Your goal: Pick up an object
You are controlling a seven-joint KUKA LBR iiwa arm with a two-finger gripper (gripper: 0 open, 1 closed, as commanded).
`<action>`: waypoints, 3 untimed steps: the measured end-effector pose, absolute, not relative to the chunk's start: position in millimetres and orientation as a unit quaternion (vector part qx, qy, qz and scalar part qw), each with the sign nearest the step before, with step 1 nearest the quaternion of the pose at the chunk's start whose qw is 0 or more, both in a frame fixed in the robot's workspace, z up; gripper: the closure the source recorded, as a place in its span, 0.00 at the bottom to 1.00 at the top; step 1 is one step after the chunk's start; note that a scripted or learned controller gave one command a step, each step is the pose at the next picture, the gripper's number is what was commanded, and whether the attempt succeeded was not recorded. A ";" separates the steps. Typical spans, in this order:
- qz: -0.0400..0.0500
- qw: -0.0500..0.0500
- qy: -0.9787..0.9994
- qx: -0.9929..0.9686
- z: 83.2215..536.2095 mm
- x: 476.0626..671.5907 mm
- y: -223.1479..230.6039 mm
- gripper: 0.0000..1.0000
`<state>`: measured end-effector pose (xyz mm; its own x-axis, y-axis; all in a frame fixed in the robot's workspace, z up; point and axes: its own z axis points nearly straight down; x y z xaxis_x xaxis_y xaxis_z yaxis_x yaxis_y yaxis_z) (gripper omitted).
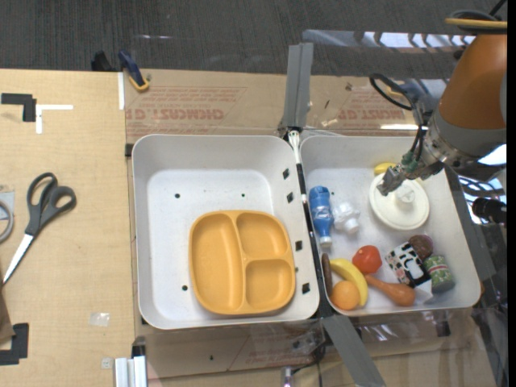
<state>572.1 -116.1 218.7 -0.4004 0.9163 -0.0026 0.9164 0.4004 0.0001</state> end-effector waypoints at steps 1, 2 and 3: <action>-0.001 0.001 0.735 0.678 222.7 623.5 -121.7 1.00; -0.001 0.001 0.641 0.767 227.6 649.4 -181.9 1.00; 0.007 0.008 0.629 0.777 132.8 593.7 -149.8 1.00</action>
<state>593.7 -149.8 132.8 0.2087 0.9780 0.0001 0.9778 -0.2086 0.0214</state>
